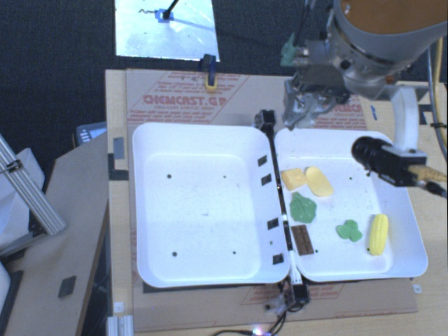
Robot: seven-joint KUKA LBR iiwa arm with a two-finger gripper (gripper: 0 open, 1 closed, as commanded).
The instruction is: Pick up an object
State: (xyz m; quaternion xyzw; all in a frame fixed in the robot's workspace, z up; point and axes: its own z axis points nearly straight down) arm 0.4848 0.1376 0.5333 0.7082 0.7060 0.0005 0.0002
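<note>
objects [318,183] in right bin; tool [308,110] above (far rim).

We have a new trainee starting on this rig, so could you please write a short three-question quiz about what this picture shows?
1. True or false: the brown block lies in the left bin.
2. Which lies nearest the right bin's front right corner? A) the corn cob B) the yellow wedge C) the large green piece
3. Fill in: the gripper hangs above the right bin's ____ edge.

Key: 1 false; 2 A; 3 far
</note>
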